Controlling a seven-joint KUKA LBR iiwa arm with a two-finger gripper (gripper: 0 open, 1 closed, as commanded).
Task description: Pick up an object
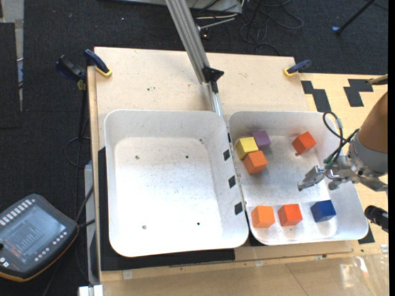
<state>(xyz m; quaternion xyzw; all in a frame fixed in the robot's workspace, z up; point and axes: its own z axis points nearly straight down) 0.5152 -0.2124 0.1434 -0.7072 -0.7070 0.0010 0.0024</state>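
1. Black carpet with loose cables surrounds a pale bench [160, 79], which bears two shallow white bins side by side.
2. Left bin [117, 125] offers a broad bare floor, speckled with small dark marks.
3. Right bin [281, 117] holds seven cubes: a yellow cube [247, 145], purple cube [261, 139] and orange cube [255, 161] touching in a cluster near the shared wall.
4. A red-orange cube [303, 143] sits apart toward the far right.
5. Along the near rim lie an orange cube [263, 216], a red-orange cube [290, 214] and a blue cube [323, 211], close together.
6. Gripper [308, 180] hangs over the open floor in the bin's middle, between the upper and lower cubes, touching none.
7. Whether its fingers are parted or closed cannot be told; nothing shows between them.
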